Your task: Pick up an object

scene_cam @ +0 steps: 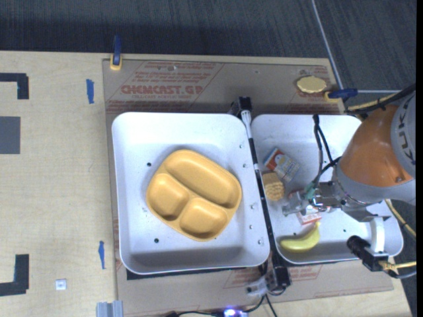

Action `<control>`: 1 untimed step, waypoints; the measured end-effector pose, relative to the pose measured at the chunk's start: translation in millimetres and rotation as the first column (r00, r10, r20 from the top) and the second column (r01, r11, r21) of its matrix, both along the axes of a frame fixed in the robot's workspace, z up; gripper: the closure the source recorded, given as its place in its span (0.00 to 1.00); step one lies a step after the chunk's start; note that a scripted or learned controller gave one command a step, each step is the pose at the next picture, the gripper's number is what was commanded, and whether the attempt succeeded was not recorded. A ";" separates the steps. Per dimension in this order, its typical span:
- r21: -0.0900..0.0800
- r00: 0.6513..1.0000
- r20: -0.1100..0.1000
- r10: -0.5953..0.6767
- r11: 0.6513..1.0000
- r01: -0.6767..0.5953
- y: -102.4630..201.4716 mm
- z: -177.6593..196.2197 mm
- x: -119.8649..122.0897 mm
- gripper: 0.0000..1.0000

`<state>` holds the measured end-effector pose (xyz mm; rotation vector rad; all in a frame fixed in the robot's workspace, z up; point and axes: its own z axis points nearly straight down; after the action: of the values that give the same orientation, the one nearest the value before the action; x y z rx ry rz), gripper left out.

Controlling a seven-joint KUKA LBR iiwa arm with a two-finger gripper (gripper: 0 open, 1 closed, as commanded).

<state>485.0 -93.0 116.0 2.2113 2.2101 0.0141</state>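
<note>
Landmark: the banana [301, 240], which lies at the near wall of the right bin [390, 243]; places below are given relative to it.
Step in hand: approach to a pick, as I judge it; nothing is visibly lifted.
End effector: the end effector [305, 207] is low in the right bin, just above the banana's upper end; whether it is apart, together or clamped on something I cannot tell, since the metal parts and red bits there blur together.
Next move: probably a short drop onto the banana, then closing across its narrow width, because the curved fruit could roll or slip sideways.
Right bin contents: the banana; beyond and left of it a yellow cracker-like piece [273, 189]; farther still a small printed packet [283, 164].
Left bin: the left bin [129, 177], well left of the banana, holds one large yellow three-part tray [193, 193].
Desk: the desk [46, 197] stretches left beyond both bins.
</note>
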 end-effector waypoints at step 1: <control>-0.002 1.000 0.005 0.001 1.000 -0.001 0.0 10.0 1.6 1.00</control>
<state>486.6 -93.0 126.0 2.2076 2.2077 0.0175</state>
